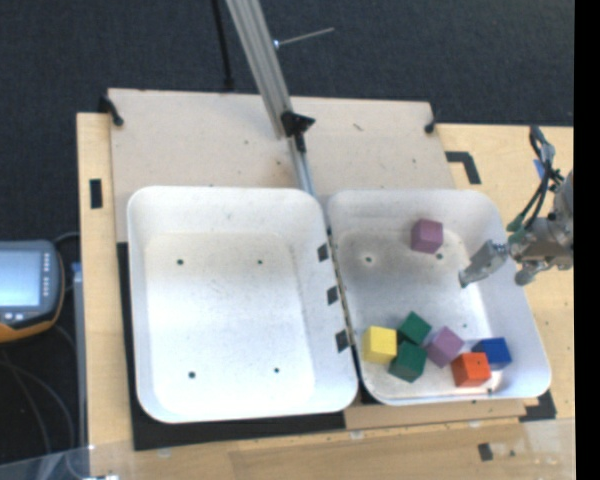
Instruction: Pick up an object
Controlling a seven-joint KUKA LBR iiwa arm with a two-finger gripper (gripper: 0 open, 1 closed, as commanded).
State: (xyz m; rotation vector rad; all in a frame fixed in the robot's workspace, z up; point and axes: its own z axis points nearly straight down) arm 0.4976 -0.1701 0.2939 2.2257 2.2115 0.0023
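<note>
Two white bins side by side on the bench, and all the action sits in the right bin [480,213]. The pincer [502,266] pokes in over that bin's right rim, one grey finger [477,265] slanting down and left toward the floor, the other stubbier one by the rim; they look spread apart with nothing between them, so it reads as open and carrying nothing. Up and to the left of the pincer, well apart, a lone purple cube [427,235] rests near the bin's back. Below the pincer, toward the front wall, a huddle of blocks: a yellow cube [381,343] furthest left, two green cubes [414,327] stacked close beside it, a second, paler purple block [445,345] touching them, then an orange cube [470,369] and a blue cube [494,350] almost straight beneath the pincer. Far off to the pincer's left, the left bin [140,268] shows only dark specks on its floor. The wrist, trailing cables, hangs just outside the right rim.
</note>
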